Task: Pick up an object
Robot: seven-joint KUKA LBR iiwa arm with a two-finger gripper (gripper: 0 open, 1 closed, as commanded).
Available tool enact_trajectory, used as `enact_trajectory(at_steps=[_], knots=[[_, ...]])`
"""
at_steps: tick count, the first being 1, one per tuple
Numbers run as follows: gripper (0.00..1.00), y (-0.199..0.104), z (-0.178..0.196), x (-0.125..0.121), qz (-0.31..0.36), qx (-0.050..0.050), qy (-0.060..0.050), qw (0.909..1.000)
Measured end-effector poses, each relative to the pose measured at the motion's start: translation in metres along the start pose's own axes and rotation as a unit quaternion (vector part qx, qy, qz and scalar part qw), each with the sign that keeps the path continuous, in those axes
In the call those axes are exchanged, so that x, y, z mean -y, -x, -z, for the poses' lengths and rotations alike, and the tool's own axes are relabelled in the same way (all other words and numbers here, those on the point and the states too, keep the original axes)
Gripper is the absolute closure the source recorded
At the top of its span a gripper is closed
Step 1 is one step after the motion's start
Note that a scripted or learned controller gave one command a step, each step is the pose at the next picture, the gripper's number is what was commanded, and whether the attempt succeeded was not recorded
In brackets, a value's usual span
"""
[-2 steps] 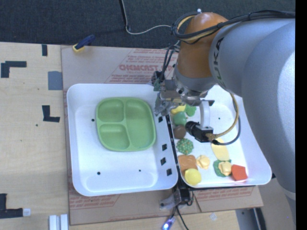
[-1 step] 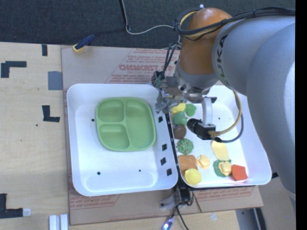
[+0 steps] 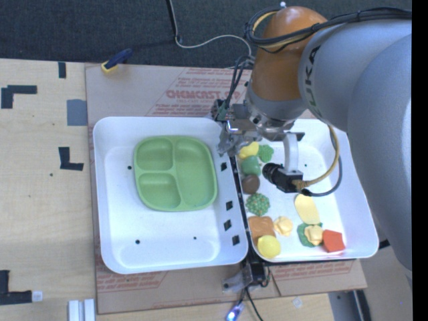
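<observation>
Cardboard covers the bench under two white bins. Toy food lies along the right bin's left wall and front edge, its rearmost yellow piece directly beneath the gripper, whose grip cannot be told.

Layout: 2 bins side by side on my bench, arm entering from the right.

I see the left bin holding 1 compartment plate, set toward its rear half. The right bin holds a cluster of small food items along its left wall and front edge. The arm reaches over the right bin's rear, and the gripper sits above the rearmost items, just beside the divide between the 2 bins. Cardboard lies under both bins.
</observation>
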State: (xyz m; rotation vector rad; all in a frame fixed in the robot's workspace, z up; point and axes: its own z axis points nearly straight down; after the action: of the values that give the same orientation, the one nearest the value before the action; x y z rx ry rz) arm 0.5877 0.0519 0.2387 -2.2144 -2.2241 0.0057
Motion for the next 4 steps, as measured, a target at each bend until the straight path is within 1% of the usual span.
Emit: enact_trajectory(at_steps=[3,4], knots=[[1.0,-0.001,0.028,0.0,0.001,0.0,-0.002,1.0],[1.0,-0.052,0.108,-0.037,0.001,-0.001,0.006,1.0]])
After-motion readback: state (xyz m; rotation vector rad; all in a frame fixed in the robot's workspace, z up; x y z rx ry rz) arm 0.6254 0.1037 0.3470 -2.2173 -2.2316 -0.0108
